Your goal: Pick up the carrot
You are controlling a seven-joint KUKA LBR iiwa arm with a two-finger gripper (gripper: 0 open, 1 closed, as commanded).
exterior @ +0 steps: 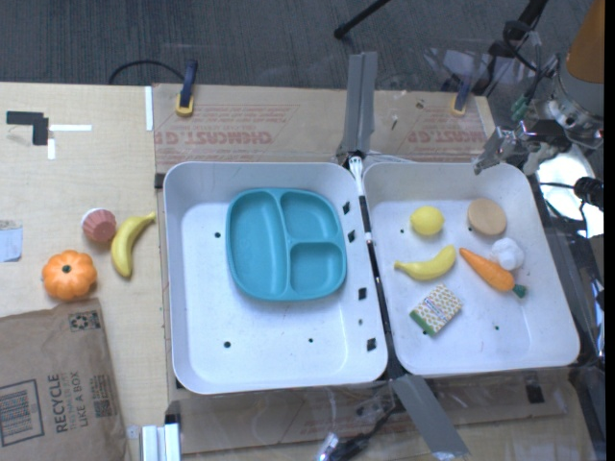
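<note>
The carrot lies in the right bin, orange with a small green stub at its lower right end, pointing up-left. A white lumpy item touches its upper side. My gripper hangs above the bin's far right corner, well up and slightly right of the carrot, with nothing seen in it. The arm with its orange band comes in from the top right.
The right bin also holds a lemon, a small banana, a tan round disc and a yellow-green sponge. A teal divided plate sits in the left bin. A banana and a pumpkin lie on the bench at left.
</note>
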